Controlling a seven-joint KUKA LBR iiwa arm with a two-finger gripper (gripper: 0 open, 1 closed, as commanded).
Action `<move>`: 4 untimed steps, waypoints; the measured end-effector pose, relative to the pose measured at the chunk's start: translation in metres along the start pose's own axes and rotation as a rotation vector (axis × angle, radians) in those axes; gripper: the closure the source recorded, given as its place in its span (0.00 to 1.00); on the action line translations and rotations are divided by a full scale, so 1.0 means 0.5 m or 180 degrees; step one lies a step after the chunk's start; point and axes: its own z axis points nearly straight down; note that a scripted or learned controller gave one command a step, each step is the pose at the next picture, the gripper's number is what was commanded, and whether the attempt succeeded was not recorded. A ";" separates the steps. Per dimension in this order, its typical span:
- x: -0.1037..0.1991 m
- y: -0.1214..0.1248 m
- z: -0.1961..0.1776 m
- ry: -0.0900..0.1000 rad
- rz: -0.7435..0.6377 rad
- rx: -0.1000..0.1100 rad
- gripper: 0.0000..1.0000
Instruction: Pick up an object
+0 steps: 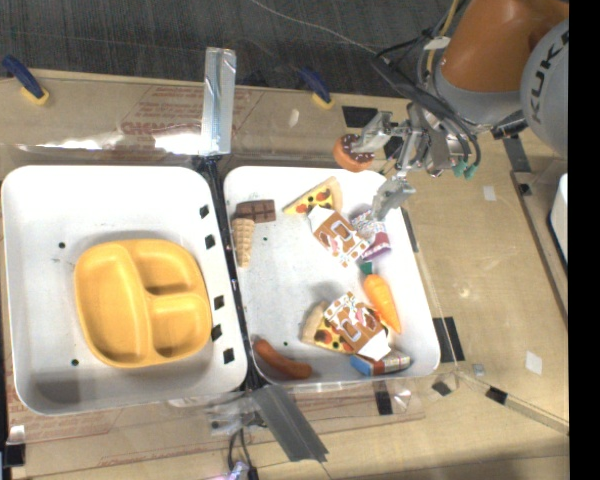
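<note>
A toy sausage (pixel 282 360) lies at the lower edge of the right bin (pixel 280 298), nearest the frame's bottom. The arm reaches in from the upper right; its gripper (pixel 392 196) hangs over the bin's upper right corner, above a pizza slice (pixel 317 198). Whether its jaws are parted cannot be told. No writing is legible.
</note>
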 end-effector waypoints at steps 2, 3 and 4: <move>0.136 0.003 0.359 -0.0009 -0.0176 -0.0006 0.00; 0.183 -0.019 0.360 -0.0006 0.0427 -0.0012 0.00; 0.279 0.080 0.361 -0.0007 0.1069 -0.0008 0.00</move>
